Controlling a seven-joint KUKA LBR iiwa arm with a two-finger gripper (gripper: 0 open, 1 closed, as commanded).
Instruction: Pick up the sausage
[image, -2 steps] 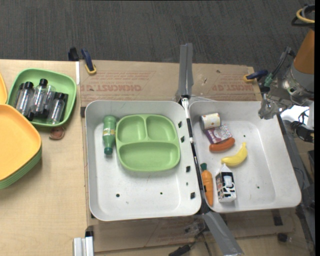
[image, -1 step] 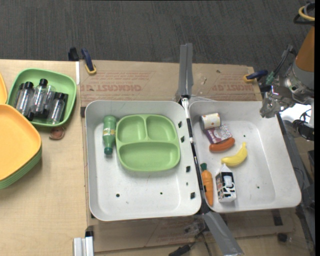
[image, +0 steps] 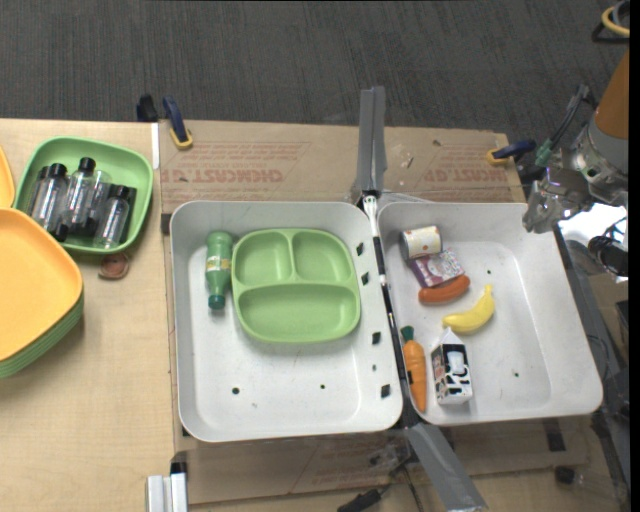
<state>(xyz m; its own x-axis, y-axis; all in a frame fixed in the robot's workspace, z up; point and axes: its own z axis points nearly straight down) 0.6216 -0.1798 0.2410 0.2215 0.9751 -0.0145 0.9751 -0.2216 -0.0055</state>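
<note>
The sausage (image: 443, 290), orange-red and short, lies in the right bin (image: 540, 340) near its upper left, just below a purple packet (image: 438, 268). My gripper (image: 541, 213) hangs at the right bin's upper right corner, well to the right of the sausage and above the rim. Nothing shows between its fingers.
Around the sausage lie a small white cup (image: 422, 241), a banana (image: 473, 311), a carrot (image: 415, 374) and a small milk carton (image: 453, 374). The left bin (image: 200, 390) holds a green divided plate (image: 296, 283) and a green bottle (image: 218, 268). Orange plates (image: 35, 295) and a green tray of bottles (image: 84, 195) sit at left.
</note>
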